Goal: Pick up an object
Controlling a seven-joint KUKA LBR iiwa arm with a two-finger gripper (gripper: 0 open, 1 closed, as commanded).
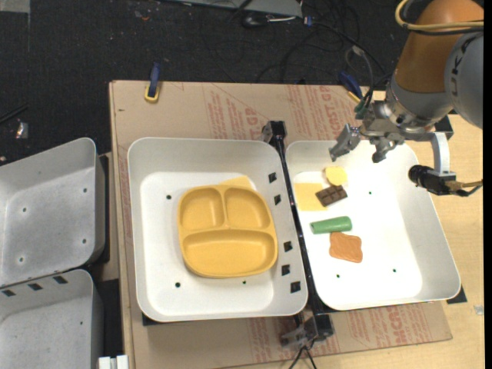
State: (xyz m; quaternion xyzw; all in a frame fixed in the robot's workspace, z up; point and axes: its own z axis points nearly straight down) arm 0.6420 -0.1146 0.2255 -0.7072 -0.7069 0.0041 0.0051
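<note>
yellow divided tray (227, 231) in left bin (146, 206), blue clamp (153, 81)

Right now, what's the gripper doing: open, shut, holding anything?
Gripper: open, fingers spread with nothing between them, above the back of the right bin, near the yellow piece.

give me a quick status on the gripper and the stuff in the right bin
Gripper open, above the right bin's far end, holding nothing. Green piece, orange piece, brown piece lying loose. Nothing in the way.
</note>
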